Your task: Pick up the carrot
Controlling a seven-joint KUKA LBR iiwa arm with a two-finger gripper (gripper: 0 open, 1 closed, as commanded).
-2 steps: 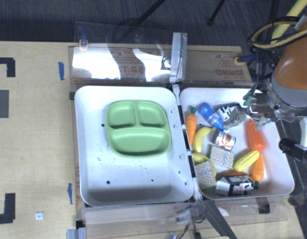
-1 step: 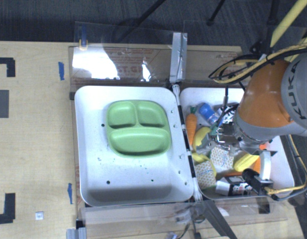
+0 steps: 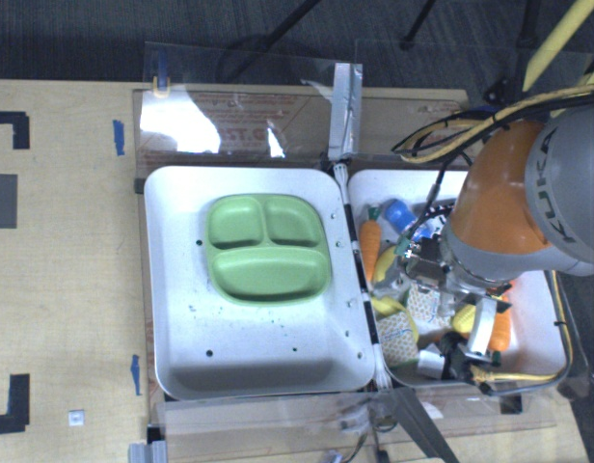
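My pincer [image 3: 468, 347] low over the right bin's [image 3: 538, 302] clutter, its grip state I cannot tell, my arm [image 3: 514, 201] bent in from the right, carrot [image 3: 370, 249] by the bin's left wall, lengthwise front-to-back, green top pointing away.

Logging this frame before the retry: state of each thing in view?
Carrot: lying in the right bin by its left wall, not gripped.
Green plate: flat in the left bin, nothing on it.
Gripper: low over the right bin's clutter.
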